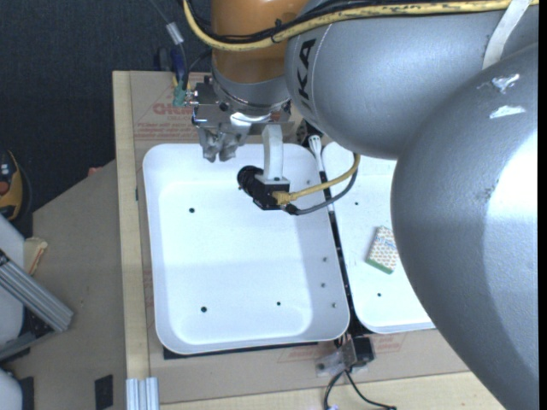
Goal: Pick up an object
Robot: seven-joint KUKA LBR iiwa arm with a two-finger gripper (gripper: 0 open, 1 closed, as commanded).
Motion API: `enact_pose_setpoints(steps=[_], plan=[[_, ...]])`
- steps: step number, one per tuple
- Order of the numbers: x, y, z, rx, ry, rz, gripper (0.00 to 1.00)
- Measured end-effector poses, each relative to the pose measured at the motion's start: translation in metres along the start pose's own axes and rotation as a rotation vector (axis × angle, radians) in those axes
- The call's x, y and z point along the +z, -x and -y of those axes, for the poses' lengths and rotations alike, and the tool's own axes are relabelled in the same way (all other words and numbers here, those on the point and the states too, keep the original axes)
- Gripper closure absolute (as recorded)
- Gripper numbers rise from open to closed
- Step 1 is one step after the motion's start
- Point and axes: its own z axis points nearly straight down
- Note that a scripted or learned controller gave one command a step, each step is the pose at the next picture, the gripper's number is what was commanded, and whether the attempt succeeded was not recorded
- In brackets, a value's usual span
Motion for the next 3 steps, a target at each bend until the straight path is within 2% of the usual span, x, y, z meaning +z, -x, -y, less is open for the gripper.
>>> enact_pose_setpoints(steps=[1, 2, 3], plan=[[-0.064, 0.076, 0.007, 0.01, -0.002, 0.003, 1.0], [0.032, 0.008, 0.012, 0.002, -0.013, 0.003, 1.0], [-0.012, 0.036, 0.046, 0.01, -0.01, 0.004, 1.0]])
